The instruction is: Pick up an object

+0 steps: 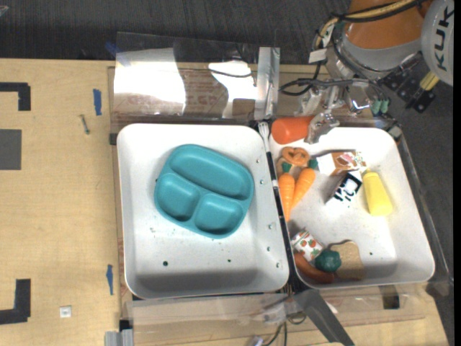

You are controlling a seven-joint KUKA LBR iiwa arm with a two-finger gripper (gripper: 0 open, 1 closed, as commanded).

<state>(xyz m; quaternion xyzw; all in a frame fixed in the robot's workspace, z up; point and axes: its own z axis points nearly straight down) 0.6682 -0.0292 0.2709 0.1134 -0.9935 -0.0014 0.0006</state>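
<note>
Over at the far edge of the right white plastic bin [414, 215], the gripper [322, 130] hangs above a rounded orange toy [291, 130] jammed in the corner, grip state honestly impossible to tell, so I'd bet it clips the wall.

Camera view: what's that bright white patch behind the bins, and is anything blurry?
Camera view: the patch is glare on a clear sheet behind the left bin; the gripper looks slightly blurred; soft shadows lie under the teal tray.
</note>
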